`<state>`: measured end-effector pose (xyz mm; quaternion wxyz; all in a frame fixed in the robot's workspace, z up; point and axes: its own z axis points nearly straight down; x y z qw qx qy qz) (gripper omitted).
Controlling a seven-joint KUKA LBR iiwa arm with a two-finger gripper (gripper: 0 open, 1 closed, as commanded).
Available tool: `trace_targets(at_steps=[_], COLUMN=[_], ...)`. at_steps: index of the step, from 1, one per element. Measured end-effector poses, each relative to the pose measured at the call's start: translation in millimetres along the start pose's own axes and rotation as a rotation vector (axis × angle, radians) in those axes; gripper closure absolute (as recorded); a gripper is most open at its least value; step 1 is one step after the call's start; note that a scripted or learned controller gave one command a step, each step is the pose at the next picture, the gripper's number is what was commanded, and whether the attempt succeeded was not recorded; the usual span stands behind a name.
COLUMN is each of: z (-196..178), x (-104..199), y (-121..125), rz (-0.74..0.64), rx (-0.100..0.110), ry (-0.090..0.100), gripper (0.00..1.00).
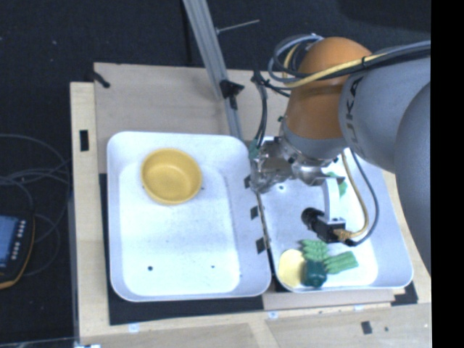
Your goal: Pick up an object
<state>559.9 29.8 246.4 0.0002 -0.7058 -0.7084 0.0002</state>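
Observation:
A yellow bowl (172, 176) stands upright in the back left of the left bin (181, 267). At the front of the right bin (388, 256) lie a pale yellow round piece (291, 268), a dark teal object (314, 275) and a light green ridged toy (335, 259), all bunched together. My gripper (267, 171) hangs over the back left corner of the right bin, close to the wall between the two bins. It is well behind the bunched items and nothing shows in its grasp. A small green and white thing (341, 185) peeks out from under the wrist.
A slanted grey metal rail (210, 49) rises behind the bins. The arm's orange band (322, 85) and grey body cover the back right of the right bin. Black clips (258, 227) sit along the dividing wall. The wooden bench (145, 93) borders both bins.

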Motion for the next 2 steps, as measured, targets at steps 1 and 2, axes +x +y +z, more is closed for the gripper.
trace_targets(at_steps=[1, 2], z=[5.9, 5.6], x=[49.3, 47.3], y=[-3.5, -3.3], rz=[0.000, 0.004], rx=[-0.001, -0.001], ry=[0.000, 0.000], gripper=[1.00, 0.00])
